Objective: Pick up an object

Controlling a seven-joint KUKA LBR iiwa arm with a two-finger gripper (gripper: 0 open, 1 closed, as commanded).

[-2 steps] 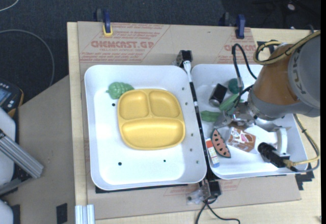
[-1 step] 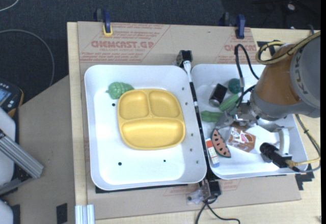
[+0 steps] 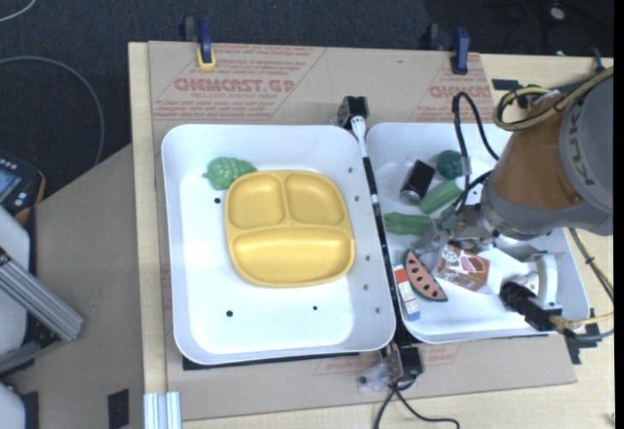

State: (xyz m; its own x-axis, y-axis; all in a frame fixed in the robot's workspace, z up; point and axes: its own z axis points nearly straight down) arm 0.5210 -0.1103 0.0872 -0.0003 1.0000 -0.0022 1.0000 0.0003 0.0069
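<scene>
arm (image 3: 546,174): you're reaching over the right bin (image 3: 487,320)
tool (image 3: 458,227): can't tell its state, hanging among toys
watermelon slice (image 3: 426,278): lying just below-left of the tool
green pieces (image 3: 408,221): sitting left of tool
yellow plate (image 3: 289,226): resting in the left bin (image 3: 195,300)

Left bin (image 3: 185,252): open floor along front and left wall; centre taken by yellow divided plate (image 3: 289,226), green leafy toy (image 3: 229,171) just beside its rear left corner. Right bin (image 3: 390,146): crowded. Black cylinder (image 3: 417,180), teal piece (image 3: 448,164), green pods (image 3: 429,208) toward the rear; watermelon slice (image 3: 425,277) and red-and-white packet (image 3: 464,269) near the front. Arm (image 3: 546,174) overhanging right half. Small clear strip along front wall and rear left corner.
</scene>
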